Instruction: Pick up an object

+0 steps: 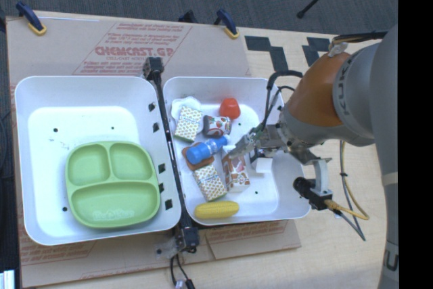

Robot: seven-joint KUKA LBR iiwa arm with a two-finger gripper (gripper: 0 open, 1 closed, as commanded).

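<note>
Bench with two white bins; gripper point(238, 158) low in right bin point(287, 203), frame centre-right, over red-white packet point(237, 176); can't tell its grip state. Blue bottle point(203, 149) just left, banana point(216, 210) below, likely crowding the approach

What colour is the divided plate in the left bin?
Light green; the divided plate shows in the camera view.

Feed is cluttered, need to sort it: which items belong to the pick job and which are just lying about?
Job:
gripper
red-and-white packet
blue bottle
yellow banana toy
red cup
patterned pouches

Lying about:
green divided plate
blue clamps
cardboard sheet
</note>
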